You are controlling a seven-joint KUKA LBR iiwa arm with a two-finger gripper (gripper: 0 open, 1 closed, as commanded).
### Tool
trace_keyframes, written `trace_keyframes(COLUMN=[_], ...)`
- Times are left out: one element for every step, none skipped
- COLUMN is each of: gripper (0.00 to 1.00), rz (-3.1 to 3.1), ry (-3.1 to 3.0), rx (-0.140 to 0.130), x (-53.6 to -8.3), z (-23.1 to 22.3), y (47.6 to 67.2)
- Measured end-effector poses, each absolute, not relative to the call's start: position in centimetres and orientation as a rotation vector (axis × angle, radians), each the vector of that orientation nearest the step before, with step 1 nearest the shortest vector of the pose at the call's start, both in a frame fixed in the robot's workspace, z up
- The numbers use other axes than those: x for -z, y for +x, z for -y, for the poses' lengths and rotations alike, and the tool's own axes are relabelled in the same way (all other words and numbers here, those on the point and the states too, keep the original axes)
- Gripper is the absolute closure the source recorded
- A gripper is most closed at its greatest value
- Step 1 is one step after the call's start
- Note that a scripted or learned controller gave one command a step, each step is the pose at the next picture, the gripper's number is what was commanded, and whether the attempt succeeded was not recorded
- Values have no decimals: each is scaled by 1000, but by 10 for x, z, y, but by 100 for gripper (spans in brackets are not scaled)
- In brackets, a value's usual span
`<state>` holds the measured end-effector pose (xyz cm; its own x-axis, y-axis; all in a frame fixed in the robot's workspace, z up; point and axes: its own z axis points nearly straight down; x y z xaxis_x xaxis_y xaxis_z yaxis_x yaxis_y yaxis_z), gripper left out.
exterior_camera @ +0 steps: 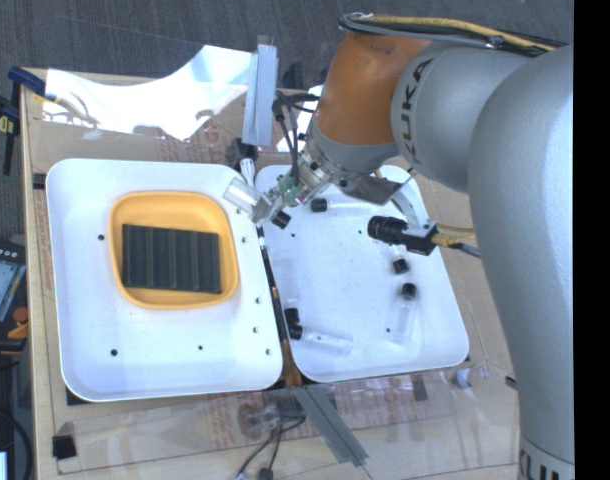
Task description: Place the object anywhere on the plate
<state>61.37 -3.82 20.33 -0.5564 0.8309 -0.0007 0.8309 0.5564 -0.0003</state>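
Yellow on white over at the left: the plate [171, 206] lies flat in the left bin [85, 338], and a dark ribbed panel [173, 258] covers its middle, leaving just the rim bare. Moving across, a clear tube [239, 194] sits tilted at the ridge where the two bins meet, up near their far corners, just beside the plate's upper right rim but not on it. The gripper [263, 206] is down right next to that tube, and whether the claw is wide, narrow or clamped on it I cannot tell, it is too cluttered there. On into the right bin [345, 278]: a small black cap [281, 220] just below the gripper, another black piece [318, 205] close beside it, a long vial [322, 341] lying flat toward the near left corner. Further right, a short vial [398, 264], and just below it a black-capped vial [403, 308]. Over the far right, the grey arm [505, 118] with its orange band [360, 88] leans in across the bin.
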Motion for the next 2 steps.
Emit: trace_keyframes(gripper=[100, 0], rz=[-2848, -2847], ry=[1336, 1336], rx=[3, 4], x=[-191, -191], z=[-10, -9], y=[577, 578])
